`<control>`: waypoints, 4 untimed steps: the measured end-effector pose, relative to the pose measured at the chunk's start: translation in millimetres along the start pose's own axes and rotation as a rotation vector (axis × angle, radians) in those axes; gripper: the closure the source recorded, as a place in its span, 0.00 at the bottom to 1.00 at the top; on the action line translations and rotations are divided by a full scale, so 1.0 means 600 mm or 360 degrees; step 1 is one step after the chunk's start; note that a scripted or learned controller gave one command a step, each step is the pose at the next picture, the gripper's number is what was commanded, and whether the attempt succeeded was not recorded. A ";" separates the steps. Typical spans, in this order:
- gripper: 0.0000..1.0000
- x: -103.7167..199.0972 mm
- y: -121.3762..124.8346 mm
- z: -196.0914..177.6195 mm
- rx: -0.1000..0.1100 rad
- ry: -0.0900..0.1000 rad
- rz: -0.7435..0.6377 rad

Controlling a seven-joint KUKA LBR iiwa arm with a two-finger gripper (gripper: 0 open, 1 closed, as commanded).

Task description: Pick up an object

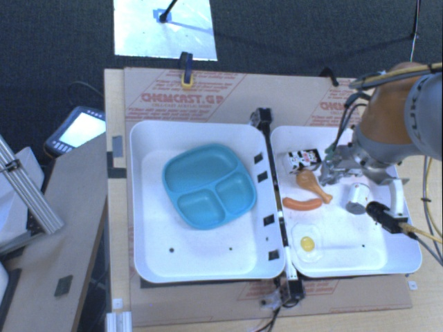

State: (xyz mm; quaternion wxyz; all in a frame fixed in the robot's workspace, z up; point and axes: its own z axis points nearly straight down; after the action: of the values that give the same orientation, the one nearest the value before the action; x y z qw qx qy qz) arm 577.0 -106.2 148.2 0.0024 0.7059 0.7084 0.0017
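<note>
gripper [331, 173] low in right bin [398, 254], centre-right of frame, just beside drumstick [311, 183]. jaw state: cannot tell. nothing lifted yet; grasp and lift remain.

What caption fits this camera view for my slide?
Arm's gripper hovers in the right bin near chicken drumstick, sausage, fried egg; blue divided plate lies in left bin.

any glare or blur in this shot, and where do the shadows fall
Camera view: strong glare on the shiny square metal sheet at the top, washing out its surface; the small handheld screen at left is also blown out. The sectioned blue plastic plate casts a soft shadow on the left white bin. The grey and orange arm looks slightly soft.
</note>
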 end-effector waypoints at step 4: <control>1.00 0.162 -0.019 -0.160 0.0006 0.0005 -0.0011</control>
State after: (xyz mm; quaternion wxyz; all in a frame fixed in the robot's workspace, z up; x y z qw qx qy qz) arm 565.0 -9.0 244.1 0.0000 0.7034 0.7108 0.0016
